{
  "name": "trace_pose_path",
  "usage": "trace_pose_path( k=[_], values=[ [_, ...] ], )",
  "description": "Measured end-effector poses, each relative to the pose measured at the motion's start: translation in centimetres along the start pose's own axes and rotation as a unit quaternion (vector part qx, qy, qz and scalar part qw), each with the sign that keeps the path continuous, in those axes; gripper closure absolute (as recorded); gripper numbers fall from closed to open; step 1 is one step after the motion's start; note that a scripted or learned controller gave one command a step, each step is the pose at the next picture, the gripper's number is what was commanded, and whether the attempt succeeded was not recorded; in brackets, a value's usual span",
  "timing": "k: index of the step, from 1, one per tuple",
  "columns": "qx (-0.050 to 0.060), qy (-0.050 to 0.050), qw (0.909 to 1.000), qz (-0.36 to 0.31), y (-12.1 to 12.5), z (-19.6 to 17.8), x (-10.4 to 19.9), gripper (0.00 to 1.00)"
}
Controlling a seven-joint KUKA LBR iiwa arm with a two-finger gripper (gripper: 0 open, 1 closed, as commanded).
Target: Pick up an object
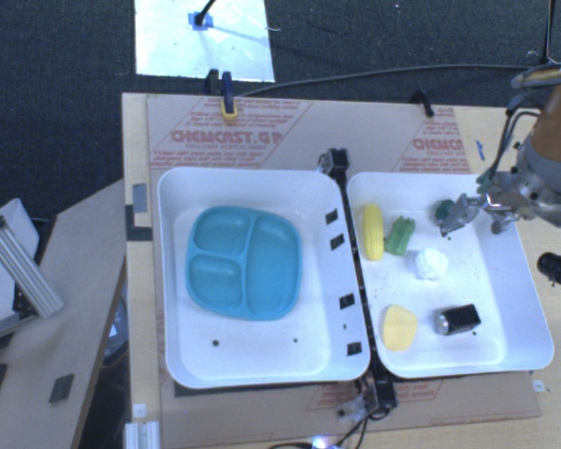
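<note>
Dark carpet surrounds the bench [262,129], whose top is covered by a printed protective sheet. Two shallow white bins sit side by side on it and touch along a shared centre edge. The left bin [182,344] contains a blue divided plate [245,262], which lies flat near its middle.

The right bin [524,335] holds the candidate objects, spread well apart so that each can be approached singly:
- a yellow corn-shaped piece [371,231], lying lengthwise just beside the centre edge;
- a green ridged piece [399,235], just beside the corn-shaped piece;
- a white crumpled lump [431,264], near the bin's middle;
- a pale yellow rounded piece [399,327], toward the near edge;
- a dark can [457,320], lying on its side to the right of the pale yellow piece.

The arm [552,157] enters from the right. The gripper [460,215] is over the far right part of the right bin, pointing left. A small dark green object [445,212] is at its tip. At this resolution it cannot be determined whether the fingers are wide, narrow, or closed on this object, nor whether the object is lifted or resting on the bin floor.

Judgement: the pick is at the grasp stage, with the dark green object the likely target. The grasp is not confirmed. The small object could slip out if it is gripped off-centre.
</note>
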State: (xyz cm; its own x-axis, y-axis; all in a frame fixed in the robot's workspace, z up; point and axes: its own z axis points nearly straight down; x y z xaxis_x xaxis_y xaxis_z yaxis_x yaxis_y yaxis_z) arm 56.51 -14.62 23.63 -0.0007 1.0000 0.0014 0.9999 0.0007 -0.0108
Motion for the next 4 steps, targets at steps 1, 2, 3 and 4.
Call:
trace_pose_path(
  k=[1, 2, 3, 4],
  values=[
    [-0.006, -0.001, 1.0000, -0.001, 0.2, -0.7, 0.0, 0.00],
    [-0.005, -0.001, 1.0000, -0.001, 1.0, 4.6, -0.8, 0.00],
    [-0.004, -0.001, 1.0000, 0.000, 0.5, 10.3, -1.6, 0.00],
    [-0.005, 0.000, 1.0000, 0.000, 0.6, 15.4, -1.5, 0.00]
  ],
)
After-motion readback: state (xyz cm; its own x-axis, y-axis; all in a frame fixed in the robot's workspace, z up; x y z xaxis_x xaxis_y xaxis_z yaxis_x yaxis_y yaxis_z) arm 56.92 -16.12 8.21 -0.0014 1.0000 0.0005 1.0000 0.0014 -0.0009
